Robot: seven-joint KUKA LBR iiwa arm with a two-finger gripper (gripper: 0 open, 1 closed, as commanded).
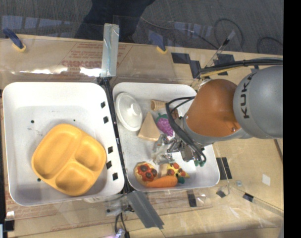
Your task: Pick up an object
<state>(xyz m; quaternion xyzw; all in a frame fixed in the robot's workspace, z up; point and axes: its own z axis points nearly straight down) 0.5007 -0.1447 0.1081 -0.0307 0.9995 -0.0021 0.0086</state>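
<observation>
Over the right bin [202, 182] we go, where the grey arm [259, 103] with its orange band [212, 108] reaches in from the right and drops its tool [165, 150] among the clutter. That tool sits low in the middle of the bin, metal parts glinting, but whether it is wide or narrow, or gripping anything, I cannot tell from up here. Just left of it lies a tan wedge [149, 128], with a purple grape bunch [164, 124] touching the wedge's right edge. Farther back, a white round lid [128, 110] rests by the bin's left wall, a small cone [158, 104] beside it. Near the front edge: a pizza slice toy [145, 172], an orange carrot [163, 182] and a small yellow-and-red toy [176, 170]. Across in the left bin [17, 103], a yellow divided plate [69, 158] lies alone. Clear sheeting covers the tabletop [56, 58] behind.
</observation>
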